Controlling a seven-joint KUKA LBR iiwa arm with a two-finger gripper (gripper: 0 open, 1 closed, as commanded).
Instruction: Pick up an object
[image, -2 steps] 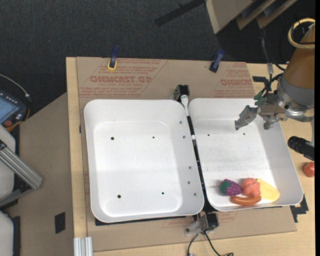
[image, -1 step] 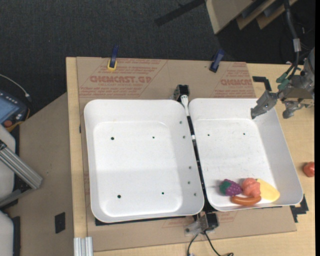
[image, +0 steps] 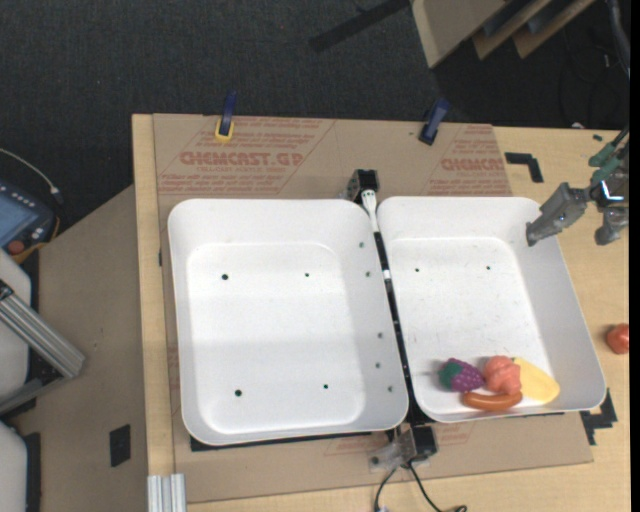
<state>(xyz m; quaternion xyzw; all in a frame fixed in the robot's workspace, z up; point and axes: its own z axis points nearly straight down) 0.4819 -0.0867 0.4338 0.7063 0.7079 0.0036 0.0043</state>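
On the cardboard-covered bench (image: 300, 150), the toy food (image: 495, 383) crowds the right bin's (image: 470, 230) near corner, while the gripper (image: 578, 222) hangs beyond its far right edge, fingers spread, holding nothing.

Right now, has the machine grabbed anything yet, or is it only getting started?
Only starting. The claw sits at the right bin's far right corner with nothing between its fingers. The toys lie clustered in that bin's near corner, untouched. Reaching, gripping and lifting one all remain.
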